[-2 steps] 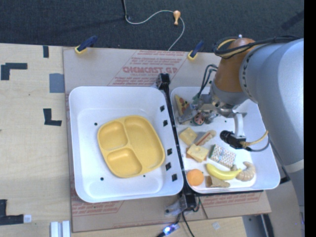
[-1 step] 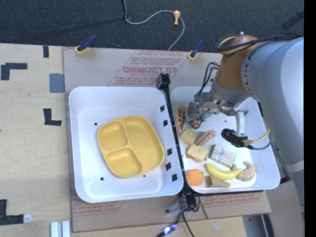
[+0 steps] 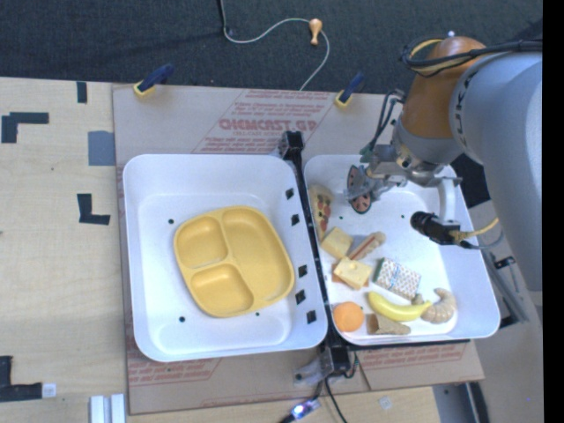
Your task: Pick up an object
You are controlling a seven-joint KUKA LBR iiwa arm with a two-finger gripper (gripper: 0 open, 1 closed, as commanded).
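A light wooden bench with black tape marks fills the lower frame, under a cardboard sheet [image 3: 264, 122] that bears two white bins. The left bin [image 3: 145, 236] holds a yellow divided plate [image 3: 233, 261]. The right bin [image 3: 476, 311], at lower right, holds toy food: an orange [image 3: 349, 316], a banana [image 3: 395, 307], cheese wedges [image 3: 352, 273] and a patterned packet [image 3: 399, 278]. Farther up, the gripper [image 3: 361, 192] hangs over the bin's upper part; whether its fingers grip anything cannot be told, as a small dark shape there is unclear. Dark carpet and a thin cable [image 3: 273, 29] cross the top.
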